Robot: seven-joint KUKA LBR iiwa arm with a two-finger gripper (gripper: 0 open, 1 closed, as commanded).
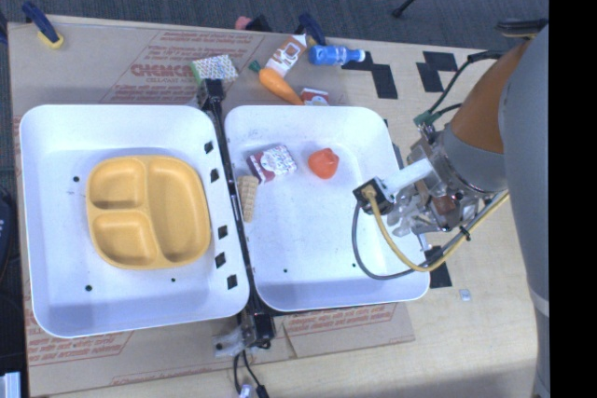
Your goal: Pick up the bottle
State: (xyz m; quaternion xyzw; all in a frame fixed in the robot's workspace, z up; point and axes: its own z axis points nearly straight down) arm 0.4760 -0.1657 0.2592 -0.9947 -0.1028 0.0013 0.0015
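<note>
The bottle (284, 57), white with an orange label, lies on the table (448, 340) just outside the right bin (317, 284), at about 12 o'clock from it, beside a carrot (279, 86) and a blue bottle (334, 56). The tool (410, 214) sits over the bin's 3 o'clock rim, well apart from the bottle; its state I cannot tell. Inside the bin lie a red fruit (323, 163), a small packet (271, 163) and a cone (248, 197). The left bin (56, 294) holds a yellow divided plate (147, 211).

Red printed lettering is showing on the brown cardboard sheet (149, 75) lying under the bins, beginning "CHEMC", with smaller lines too blurred to read. Labels on the small packages are not showing legibly.
</note>
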